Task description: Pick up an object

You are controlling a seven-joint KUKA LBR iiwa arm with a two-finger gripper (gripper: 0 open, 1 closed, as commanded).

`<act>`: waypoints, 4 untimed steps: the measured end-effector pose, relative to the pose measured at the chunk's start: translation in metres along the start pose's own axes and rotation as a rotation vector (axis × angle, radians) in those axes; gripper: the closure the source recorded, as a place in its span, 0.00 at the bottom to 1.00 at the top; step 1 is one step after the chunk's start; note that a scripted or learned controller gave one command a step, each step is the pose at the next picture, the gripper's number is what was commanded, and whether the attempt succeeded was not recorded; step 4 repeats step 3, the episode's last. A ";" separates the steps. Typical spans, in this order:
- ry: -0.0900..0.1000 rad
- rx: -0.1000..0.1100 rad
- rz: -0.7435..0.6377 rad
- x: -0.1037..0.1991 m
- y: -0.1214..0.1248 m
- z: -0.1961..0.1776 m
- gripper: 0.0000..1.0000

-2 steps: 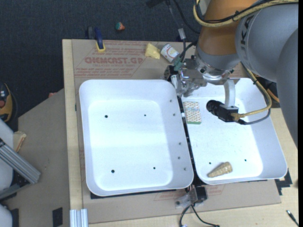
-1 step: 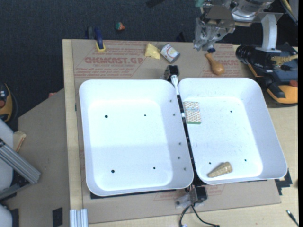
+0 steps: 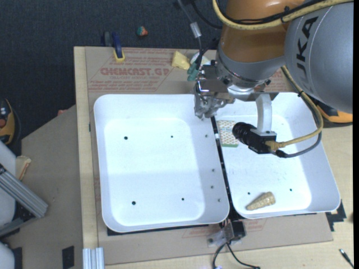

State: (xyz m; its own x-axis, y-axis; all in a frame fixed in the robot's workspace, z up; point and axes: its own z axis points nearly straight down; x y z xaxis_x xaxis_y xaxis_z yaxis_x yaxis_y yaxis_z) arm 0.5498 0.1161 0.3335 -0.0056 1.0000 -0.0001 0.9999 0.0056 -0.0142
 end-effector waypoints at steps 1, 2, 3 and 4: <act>0.002 -0.013 -0.002 0.083 0.021 0.031 1.00; 0.003 -0.019 0.002 0.095 0.007 -0.017 1.00; 0.001 -0.016 0.004 0.095 -0.034 -0.048 1.00; 0.001 -0.016 0.004 0.095 -0.034 -0.048 1.00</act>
